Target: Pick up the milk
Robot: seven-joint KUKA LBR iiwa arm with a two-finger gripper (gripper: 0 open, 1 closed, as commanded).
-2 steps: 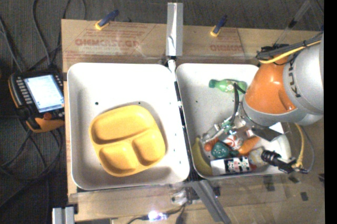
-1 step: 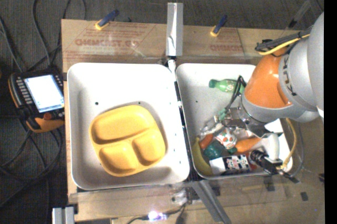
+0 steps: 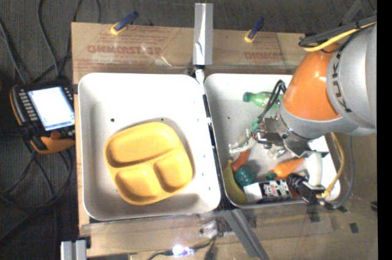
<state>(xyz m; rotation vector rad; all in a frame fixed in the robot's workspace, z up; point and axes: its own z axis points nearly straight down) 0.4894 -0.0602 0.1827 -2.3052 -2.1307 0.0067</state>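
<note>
**Arm over right bin; milk carton lying loose at the bin's near edge**

The arm (image 3: 334,90) reaches in from the right and hangs over the right bin (image 3: 214,93). The gripper (image 3: 264,133) sits low in that bin among the clutter. Its fingers are dark, small and mixed with cable and metal parts; whether they are spread or pressed together cannot be told. Nothing can be seen pinched between them.

The milk (image 3: 269,190), a white carton with a dark printed panel, lies on its side below the gripper, toward the near wall of the right bin. It is apart from the gripper, not lifted.

Other items around the gripper:
- A green bottle (image 3: 256,97) lies above it, near the far wall of the bin.
- A teal item (image 3: 243,176) lies below and slightly left of it, just beside the milk.
- A yellow banana (image 3: 229,182) curves along the bin's left wall, lower left of the gripper, beside the teal item.
- An orange carrot (image 3: 288,167) lies below and right of it, close above the milk.
- A small red-orange piece (image 3: 241,158) lies just lower left of it; its nature is unclear.

Well to the left of the gripper, the left bin (image 3: 92,106) holds a yellow tray (image 3: 150,161) with three compartments, resting flat.

Far left, off the bench, a pendant (image 3: 46,112) with a lit screen sits on the floor.
</note>
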